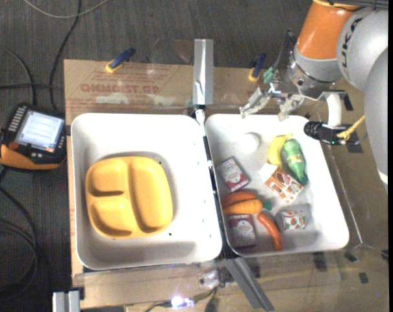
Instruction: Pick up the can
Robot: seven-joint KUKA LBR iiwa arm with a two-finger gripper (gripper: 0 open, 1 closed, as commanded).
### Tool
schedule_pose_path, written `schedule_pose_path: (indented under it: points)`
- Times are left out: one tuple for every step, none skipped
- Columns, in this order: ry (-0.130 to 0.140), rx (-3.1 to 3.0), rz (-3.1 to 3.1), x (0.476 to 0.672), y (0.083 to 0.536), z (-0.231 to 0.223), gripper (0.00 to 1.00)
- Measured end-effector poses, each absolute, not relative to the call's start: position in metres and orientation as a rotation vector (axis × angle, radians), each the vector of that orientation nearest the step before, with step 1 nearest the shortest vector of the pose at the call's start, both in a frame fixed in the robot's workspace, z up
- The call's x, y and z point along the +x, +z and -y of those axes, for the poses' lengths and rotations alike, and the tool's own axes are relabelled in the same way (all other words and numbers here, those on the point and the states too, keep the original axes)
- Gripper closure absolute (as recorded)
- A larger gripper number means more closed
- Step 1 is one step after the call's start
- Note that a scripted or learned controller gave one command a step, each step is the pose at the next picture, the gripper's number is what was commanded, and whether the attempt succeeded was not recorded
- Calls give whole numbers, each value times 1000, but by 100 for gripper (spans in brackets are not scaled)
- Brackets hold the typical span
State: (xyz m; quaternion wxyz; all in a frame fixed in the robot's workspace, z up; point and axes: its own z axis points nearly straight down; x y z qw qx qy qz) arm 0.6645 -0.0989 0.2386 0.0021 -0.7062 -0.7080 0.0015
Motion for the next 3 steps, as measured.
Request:
schedule_pose_path:
  points:
    - [6,-2102,2328,607,145,147,0]
    - [4,-2380,2043,642,105,148,0]
    - [-59,-2476,1932,585,97,179,0]
